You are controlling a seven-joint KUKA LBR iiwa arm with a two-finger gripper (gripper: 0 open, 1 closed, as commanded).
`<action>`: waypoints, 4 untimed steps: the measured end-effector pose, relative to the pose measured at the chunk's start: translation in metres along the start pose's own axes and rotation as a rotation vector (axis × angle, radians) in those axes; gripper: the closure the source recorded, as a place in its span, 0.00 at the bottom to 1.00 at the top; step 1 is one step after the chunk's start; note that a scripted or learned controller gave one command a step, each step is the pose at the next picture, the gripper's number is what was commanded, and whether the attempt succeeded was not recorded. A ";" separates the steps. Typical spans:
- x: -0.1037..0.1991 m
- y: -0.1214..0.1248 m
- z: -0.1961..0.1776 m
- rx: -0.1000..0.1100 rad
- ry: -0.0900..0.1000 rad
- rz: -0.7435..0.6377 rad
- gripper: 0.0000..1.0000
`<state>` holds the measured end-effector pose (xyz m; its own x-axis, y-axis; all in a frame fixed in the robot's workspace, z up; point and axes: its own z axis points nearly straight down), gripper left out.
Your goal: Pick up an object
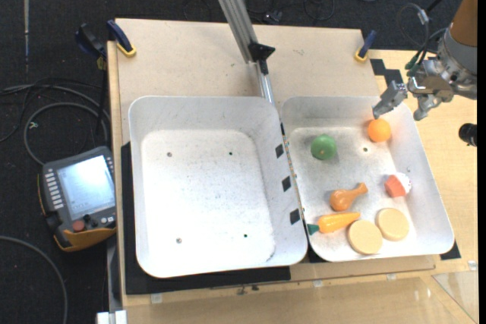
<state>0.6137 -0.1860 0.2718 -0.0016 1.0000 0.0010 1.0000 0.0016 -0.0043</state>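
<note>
Plywood table (197, 57) is carrying two white bins; right bin (429, 186) is holding the toys. Gripper (404, 104) is hovering with fingers spread, gripping nothing. Orange ball (379, 130) is lying just below-left of it, nearest candidate.

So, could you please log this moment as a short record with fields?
arm: reaches in from the right
gripper: open, above the right bin's far edge, holding nothing
nearest item: orange ball, just below the gripper
right bin: also green ball, carrot, two tan discs
left bin: beside the right bin
</note>
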 end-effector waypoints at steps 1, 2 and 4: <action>0.000 0.001 -0.003 -0.004 -0.002 -0.002 0.00; 0.008 0.007 0.047 0.000 0.000 -0.002 0.00; 0.017 -0.002 0.145 0.000 -0.001 0.002 0.00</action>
<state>0.6116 -0.1693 0.1266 0.0000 1.0000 0.0004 1.0000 0.0000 -0.0040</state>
